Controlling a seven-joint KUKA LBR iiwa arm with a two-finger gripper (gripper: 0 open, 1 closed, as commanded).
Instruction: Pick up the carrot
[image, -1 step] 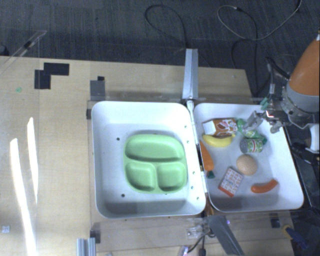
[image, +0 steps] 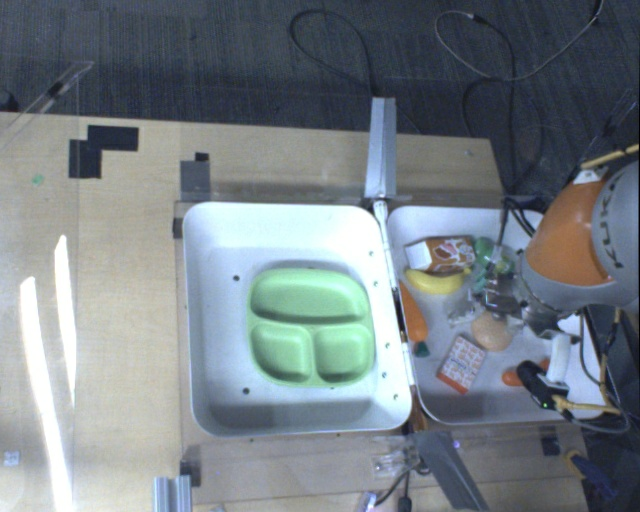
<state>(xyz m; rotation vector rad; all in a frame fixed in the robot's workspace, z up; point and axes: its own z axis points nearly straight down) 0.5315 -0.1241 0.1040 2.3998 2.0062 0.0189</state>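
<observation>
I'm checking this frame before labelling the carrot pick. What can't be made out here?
- Gripper: in the camera view its fingers blur into the clutter of the right bin, so open or shut is unclear.
- Carrot: lies along the bin's left wall; its lower tip is too small to read.
- Small box: print too blurred to read.
- Orange item: partly hidden by the arm's cabling.

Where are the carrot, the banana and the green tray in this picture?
carrot (image: 413, 316): camera view, middle of its orange body, by the right bin's left wall.
banana (image: 434, 283): camera view, middle of the yellow curve.
green tray (image: 308, 293): camera view, floor of its long top compartment.
</observation>
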